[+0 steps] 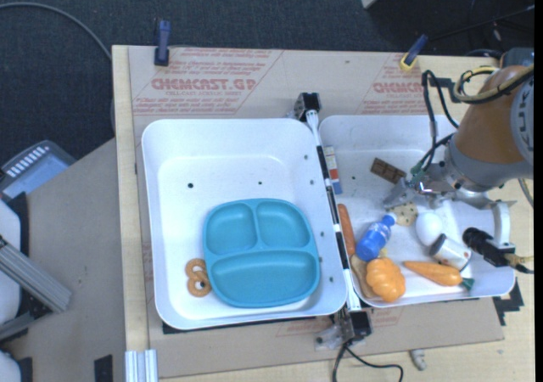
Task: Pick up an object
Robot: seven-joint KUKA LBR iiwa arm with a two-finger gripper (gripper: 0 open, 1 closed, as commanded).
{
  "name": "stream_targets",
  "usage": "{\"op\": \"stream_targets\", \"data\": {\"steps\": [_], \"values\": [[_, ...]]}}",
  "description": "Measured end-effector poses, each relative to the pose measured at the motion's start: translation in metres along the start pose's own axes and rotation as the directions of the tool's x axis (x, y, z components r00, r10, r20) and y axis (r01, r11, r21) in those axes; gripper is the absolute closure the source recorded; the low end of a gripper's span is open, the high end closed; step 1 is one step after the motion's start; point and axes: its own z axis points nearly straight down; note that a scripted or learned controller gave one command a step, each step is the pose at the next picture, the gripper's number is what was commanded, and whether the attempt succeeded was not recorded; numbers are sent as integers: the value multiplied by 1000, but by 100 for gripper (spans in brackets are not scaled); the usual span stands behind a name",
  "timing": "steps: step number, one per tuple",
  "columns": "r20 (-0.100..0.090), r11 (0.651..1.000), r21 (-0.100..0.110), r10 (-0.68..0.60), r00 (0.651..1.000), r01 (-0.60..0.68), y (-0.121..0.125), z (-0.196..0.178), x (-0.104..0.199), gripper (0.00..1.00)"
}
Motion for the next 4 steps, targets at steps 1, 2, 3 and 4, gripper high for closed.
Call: {"op": "stream_targets", "data": {"steps": [1,2,3,4], "values": [[-1,1000,-3,-3,1000,3,47,0,54,0],[1,1000,-3,-2,1000,2,90,-1,27,0],[3,1000,-6,-3,1000,3,90,-11,28,100],[3,1000,-6,-3,1000,3,90,-11,28,0]]}}
